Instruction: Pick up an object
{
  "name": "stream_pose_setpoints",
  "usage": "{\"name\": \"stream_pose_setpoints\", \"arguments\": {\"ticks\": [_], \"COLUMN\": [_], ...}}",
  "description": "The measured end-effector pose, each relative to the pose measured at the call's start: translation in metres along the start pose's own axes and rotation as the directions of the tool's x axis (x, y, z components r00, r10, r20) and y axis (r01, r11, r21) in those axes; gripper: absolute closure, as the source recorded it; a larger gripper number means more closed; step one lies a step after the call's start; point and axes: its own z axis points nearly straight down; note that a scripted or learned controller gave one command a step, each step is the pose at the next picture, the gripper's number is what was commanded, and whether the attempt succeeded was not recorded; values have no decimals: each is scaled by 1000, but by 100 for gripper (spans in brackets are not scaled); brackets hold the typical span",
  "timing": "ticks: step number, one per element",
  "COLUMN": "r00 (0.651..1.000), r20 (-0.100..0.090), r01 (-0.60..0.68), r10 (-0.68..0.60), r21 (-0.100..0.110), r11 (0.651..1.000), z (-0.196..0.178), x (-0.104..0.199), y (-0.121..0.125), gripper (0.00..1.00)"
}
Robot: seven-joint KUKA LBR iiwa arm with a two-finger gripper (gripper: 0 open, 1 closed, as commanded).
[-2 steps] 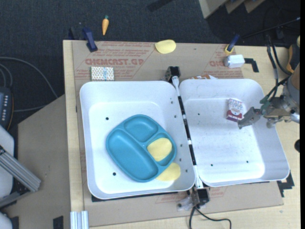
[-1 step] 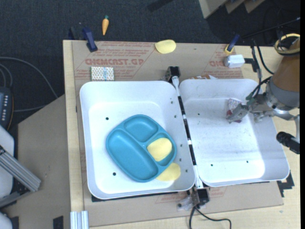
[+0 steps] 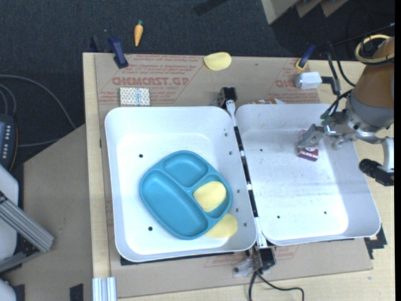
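I see two shallow white plastic bins side by side on a bench topped with printed brown cardboard (image 3: 156, 80). The left bin (image 3: 125, 137) holds a blue sectioned plastic tray (image 3: 172, 196), oval in outline with moulded compartments. One pale yellow rounded object (image 3: 210, 195) lies in the tray's right-hand compartment. A second pale yellow piece (image 3: 223, 227) lies on the bin floor, touching the tray's lower right edge and partly tucked beneath it.

The right bin (image 3: 294, 212) holds a small dark red and white object (image 3: 308, 153), lying flat near the upper right of its floor. This is the only loose item in that bin. It is too small for me to make out its form or material.

The grey metal two-finger gripper (image 3: 311, 137) sits just above that object, close to it. I cannot tell from this view whether the claw is released or clenched, nor whether it touches the object. The arm (image 3: 369, 99) is cut off at the right edge.

On the cardboard behind the bins lies a pale yellow flattened oval (image 3: 217, 61).
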Motion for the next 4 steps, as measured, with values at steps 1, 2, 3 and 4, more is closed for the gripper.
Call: {"name": "stream_pose_setpoints", "arguments": {"ticks": [1, 2, 3, 4], "r00": [1000, 1000, 1000, 1000], "r20": [-3, 1, -3, -1], "r01": [1, 0, 0, 1], "r10": [-1, 0, 0, -1], "r21": [4, -2, 5, 2], "r11": [1000, 1000, 1000, 1000], "z": [33, -39, 39, 27], "x": [25, -2, 17, 17], "y": [-7, 22, 10, 11], "gripper": [0, 0, 0, 100]}}
